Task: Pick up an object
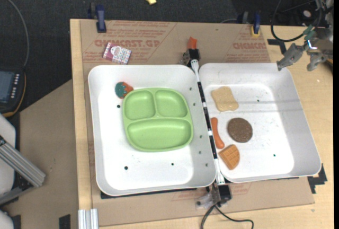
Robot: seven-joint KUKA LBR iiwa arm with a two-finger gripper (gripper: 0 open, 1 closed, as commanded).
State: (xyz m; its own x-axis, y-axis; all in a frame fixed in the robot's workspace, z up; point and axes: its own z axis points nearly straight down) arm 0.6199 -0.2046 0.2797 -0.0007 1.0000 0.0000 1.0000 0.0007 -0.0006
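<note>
The hand [299, 56] hangs at the far right corner of the right bin [286, 169], its fingers spread apart and grasping nothing. The toy foods lie well apart from it, along the bin's left side: a bread slice [224, 99], a brown patty [240, 130], a sausage [216, 133] and a waffle [230, 156]. The arm is cut off at the edge.

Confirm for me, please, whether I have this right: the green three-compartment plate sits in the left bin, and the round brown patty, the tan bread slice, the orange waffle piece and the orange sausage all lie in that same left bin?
Not quite. The green three-compartment plate does sit in the left bin, but the round brown patty, tan bread slice, orange waffle piece and orange sausage lie in the right bin, as the camera view shows.
</note>
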